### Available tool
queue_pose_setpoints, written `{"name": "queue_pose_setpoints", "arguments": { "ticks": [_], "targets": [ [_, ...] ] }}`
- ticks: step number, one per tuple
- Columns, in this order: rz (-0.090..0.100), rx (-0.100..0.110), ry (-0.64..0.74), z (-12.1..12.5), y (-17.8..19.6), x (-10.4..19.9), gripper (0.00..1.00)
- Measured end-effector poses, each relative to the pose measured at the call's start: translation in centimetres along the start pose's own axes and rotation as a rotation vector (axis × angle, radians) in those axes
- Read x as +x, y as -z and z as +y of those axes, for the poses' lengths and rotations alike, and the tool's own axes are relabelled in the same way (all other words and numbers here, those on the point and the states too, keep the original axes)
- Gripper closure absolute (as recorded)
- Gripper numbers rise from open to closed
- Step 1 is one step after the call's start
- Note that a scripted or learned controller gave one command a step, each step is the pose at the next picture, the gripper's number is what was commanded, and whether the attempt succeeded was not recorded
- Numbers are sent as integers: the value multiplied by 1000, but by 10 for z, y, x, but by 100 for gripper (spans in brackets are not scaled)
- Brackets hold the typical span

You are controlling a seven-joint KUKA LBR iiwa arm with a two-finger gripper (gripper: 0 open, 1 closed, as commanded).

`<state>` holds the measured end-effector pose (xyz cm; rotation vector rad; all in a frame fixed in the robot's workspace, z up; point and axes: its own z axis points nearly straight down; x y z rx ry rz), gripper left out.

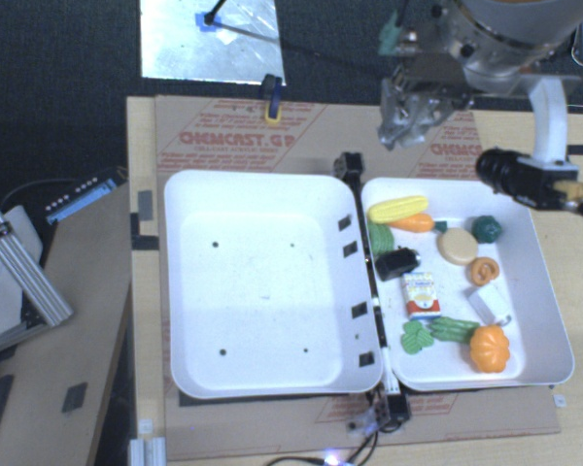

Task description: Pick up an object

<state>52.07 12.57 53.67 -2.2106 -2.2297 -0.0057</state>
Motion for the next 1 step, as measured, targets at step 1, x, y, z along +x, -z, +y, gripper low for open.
{"name": "queue_pose_setpoints", "arguments": {
  "ticks": [1],
  "targets": [
    [-6,-2,-15,58,-2,-77,100]
  ]
}}
